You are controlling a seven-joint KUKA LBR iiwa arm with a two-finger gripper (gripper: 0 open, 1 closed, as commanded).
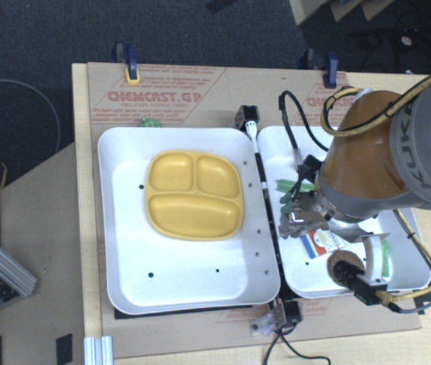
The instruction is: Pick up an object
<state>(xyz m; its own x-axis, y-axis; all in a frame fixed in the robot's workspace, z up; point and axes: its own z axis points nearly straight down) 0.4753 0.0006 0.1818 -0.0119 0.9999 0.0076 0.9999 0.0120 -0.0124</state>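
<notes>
My gripper point(297, 220) is low in the right bin point(300, 278), near its left wall, under the orange-banded wrist. A green item point(286, 185) lies just behind it, partly hidden by the arm. A small red, white and blue packet point(318, 242) lies just right of the gripper on the bin floor. A white and green item point(380, 258) lies further right, toward the front. I see nothing held in the gripper.
The left bin point(124, 226) holds a yellow divided plate point(194, 194) in its far half. A black ridge point(264, 196) separates the two bins. The arm covers most of the right bin's middle and back.
</notes>
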